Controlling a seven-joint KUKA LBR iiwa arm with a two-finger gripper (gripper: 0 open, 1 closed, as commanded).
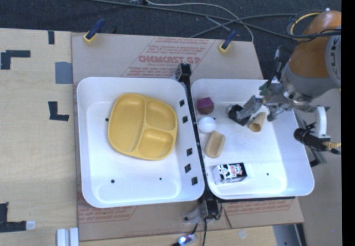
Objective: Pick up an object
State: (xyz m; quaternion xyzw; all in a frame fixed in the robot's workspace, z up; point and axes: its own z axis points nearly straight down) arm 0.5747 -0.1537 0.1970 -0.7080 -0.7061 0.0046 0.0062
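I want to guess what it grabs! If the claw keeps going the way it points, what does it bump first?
Probably the white ball. The claw points toward the divider, with the purple block just beside that line; height is hard to judge.

Grey arm (pixel 310 81) with an orange band (pixel 310 45), cables, and dark end effector (pixel 239 114)

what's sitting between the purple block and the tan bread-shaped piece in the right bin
In the camera view, a small white ball lies between the purple block and the tan bread-shaped piece, near the right bin's left wall.
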